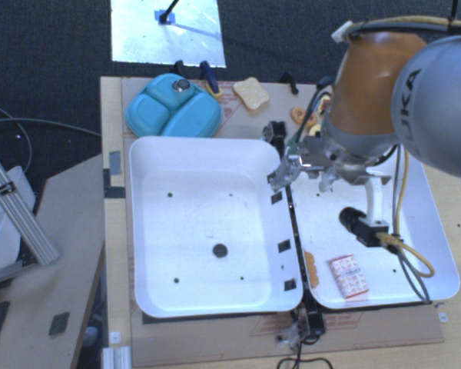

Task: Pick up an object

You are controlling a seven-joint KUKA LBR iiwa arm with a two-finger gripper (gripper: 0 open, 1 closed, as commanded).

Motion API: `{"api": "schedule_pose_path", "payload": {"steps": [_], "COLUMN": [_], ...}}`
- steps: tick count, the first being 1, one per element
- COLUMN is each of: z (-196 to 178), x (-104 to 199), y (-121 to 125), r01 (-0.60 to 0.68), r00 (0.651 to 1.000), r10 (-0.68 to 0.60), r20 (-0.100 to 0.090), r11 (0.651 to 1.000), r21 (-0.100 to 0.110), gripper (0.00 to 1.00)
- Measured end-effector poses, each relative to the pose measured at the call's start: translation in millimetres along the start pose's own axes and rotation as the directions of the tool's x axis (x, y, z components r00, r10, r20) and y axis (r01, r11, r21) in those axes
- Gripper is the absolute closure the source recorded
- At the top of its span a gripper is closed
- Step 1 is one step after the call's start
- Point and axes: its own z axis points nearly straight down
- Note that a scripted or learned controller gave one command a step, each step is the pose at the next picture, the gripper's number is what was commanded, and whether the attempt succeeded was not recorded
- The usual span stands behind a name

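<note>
My gripper point(290, 169) hangs under the grey and orange wrist, over the rim between the two bins near their far end. A red and white patterned packet point(348, 275) lies flat near the front of the right bin point(438, 271). A small tan, biscuit-like piece point(310, 267) rests beside the packet, against the middle divider. An orange item point(299, 116) peeks out at the right bin's far edge, partly hidden by the arm. In the left bin point(157, 206) a small dark disc point(220, 250) sits near the middle.
Behind the left bin lies a blue divided dish point(173, 108). A tan toast-like piece point(251, 93) and a blue-handled tool point(210, 76) lie beside it on the bench. The arm hides much of the right bin's far half.
</note>
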Motion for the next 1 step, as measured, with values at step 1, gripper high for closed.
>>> {"api": "schedule_pose_path", "payload": {"steps": [1], "z": [58.4], "x": [-67.1], "y": [3.3], "r01": [-0.003], "r00": [1.000], "r10": [0.003], "r20": [0.001], "r11": [1.000], "r21": [-0.001], "gripper": [0.00]}}
